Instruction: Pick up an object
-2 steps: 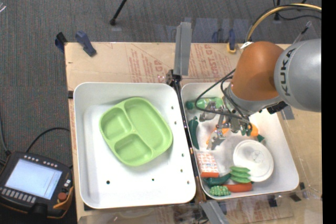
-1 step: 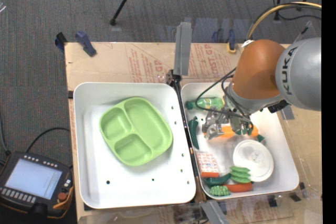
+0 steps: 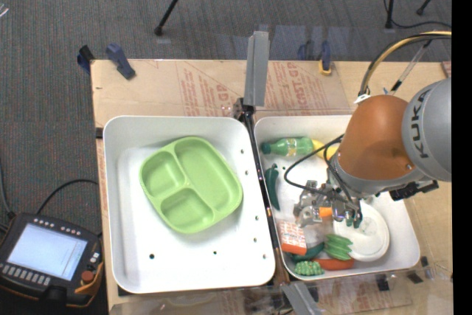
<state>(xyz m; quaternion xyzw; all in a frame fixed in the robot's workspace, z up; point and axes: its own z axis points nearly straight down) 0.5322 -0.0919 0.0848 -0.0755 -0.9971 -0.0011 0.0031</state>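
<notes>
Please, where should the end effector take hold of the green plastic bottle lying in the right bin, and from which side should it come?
Probably best across the middle of the body of the green plastic bottle, coming straight down from above. It lies on its side near the far wall of the right white bin, its long axis running left to right, so the fingers should close across its narrow width.

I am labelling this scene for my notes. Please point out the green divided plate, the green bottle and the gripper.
green divided plate (image 3: 191, 184): camera view, on its middle ridge.
green bottle (image 3: 289, 147): camera view, on its body.
gripper (image 3: 330, 211): camera view, between its fingertips, over the right bin.
</notes>
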